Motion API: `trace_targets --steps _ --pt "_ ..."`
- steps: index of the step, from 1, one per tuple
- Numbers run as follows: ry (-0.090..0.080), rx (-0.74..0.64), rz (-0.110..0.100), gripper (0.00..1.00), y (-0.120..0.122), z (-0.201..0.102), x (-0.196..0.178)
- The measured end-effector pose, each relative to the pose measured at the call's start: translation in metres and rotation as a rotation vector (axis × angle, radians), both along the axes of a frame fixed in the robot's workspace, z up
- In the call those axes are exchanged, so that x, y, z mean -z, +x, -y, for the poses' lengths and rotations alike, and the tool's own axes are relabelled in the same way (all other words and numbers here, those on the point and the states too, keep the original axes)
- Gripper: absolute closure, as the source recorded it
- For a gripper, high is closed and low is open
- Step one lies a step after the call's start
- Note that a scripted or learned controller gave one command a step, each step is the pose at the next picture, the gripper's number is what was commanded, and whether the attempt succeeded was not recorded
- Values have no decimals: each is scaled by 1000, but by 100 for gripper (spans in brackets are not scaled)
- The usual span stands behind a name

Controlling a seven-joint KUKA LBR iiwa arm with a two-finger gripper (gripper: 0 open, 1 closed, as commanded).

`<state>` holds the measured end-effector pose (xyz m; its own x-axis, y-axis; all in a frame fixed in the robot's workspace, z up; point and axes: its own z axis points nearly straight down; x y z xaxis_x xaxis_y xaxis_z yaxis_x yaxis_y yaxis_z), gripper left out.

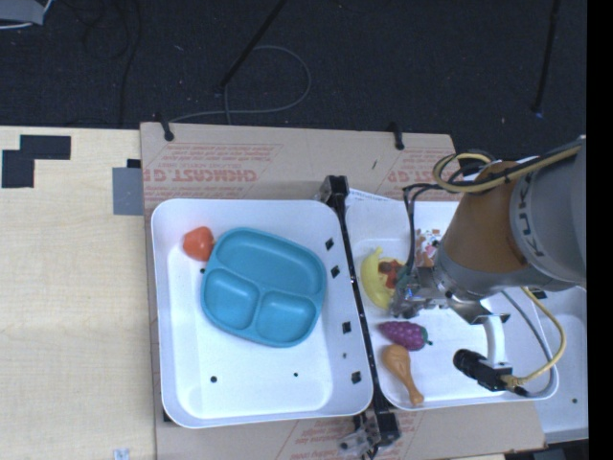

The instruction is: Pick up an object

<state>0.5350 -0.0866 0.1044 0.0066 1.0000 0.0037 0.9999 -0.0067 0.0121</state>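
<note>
My pincer [407,293] hangs low over the right bin [436,391], in its left half, and my grey arm [488,242] reaches in across the bin's right side. My own wrist covers the tip from above. I cannot tell whether the pincer is released or clenched, nor whether it has hold of anything.

Three things lie in this right bin, all along its left wall. The banana [374,278] is the nearest to me. It is yellow and curved, and it lies just beside the pincer on the pincer's left, so close that I cannot tell if we touch. Below it, nearer the front of the bin, lies a bunch of purple grapes [403,333], just under the pincer in this view. In front of the grapes lies a tan drumstick [402,367], with its thick end toward the grapes and its thin end pointing to the front rim. The grapes and the drumstick are near each other but apart.

The left bin [249,381] holds two things. A blue divided plate [263,287] lies flat in its middle, with one long compartment at the back and two smaller ones in front. An orange-red ball [198,243] sits at the plate's back left corner, touching or nearly touching its rim.

Both bins rest side by side on a cardboard sheet [278,166].
</note>
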Motion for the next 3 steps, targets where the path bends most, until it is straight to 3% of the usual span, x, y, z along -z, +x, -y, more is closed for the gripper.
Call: trace_targets --steps 1,3 --pt "-4 -8 -11 100 9 -2 -58" --pt "-4 -8 -11 100 8 -8 -157"
